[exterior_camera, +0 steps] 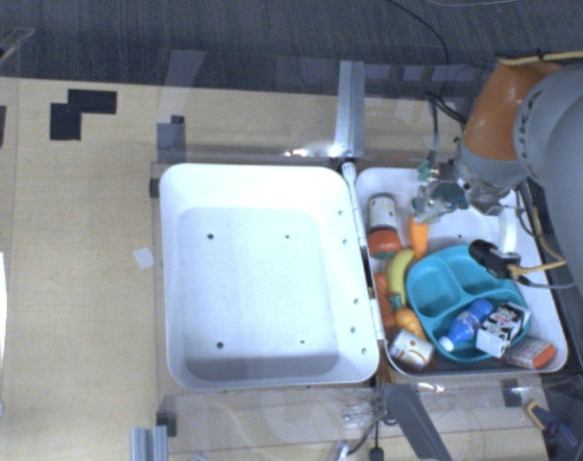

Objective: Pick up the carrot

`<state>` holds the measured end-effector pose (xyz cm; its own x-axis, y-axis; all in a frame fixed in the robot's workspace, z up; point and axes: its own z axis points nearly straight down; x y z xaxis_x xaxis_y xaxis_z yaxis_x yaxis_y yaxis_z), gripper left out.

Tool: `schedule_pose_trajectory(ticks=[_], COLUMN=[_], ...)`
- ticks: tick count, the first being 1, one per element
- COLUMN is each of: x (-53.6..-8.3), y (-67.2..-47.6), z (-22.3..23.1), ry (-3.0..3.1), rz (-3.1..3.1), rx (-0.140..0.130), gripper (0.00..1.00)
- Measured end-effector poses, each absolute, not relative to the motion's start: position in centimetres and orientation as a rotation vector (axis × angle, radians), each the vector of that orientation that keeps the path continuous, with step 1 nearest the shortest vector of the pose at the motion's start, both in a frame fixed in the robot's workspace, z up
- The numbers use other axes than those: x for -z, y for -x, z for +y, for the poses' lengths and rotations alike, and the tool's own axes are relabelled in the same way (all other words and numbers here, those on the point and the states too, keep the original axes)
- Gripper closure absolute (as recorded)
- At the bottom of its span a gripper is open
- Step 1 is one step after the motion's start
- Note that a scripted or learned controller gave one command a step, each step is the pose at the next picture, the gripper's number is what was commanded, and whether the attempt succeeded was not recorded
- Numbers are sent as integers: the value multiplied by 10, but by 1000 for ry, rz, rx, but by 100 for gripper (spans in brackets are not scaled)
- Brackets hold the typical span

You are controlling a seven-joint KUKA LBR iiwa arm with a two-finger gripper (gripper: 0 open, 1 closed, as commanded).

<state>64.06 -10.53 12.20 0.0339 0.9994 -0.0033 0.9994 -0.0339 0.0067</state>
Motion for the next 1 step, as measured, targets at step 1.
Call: schedule_pose_trajectory(ticks=[1], x=[-120], y=[-639], z=[-105], ry=[-2255], rz=[2181], rx=[2], gripper=[0])
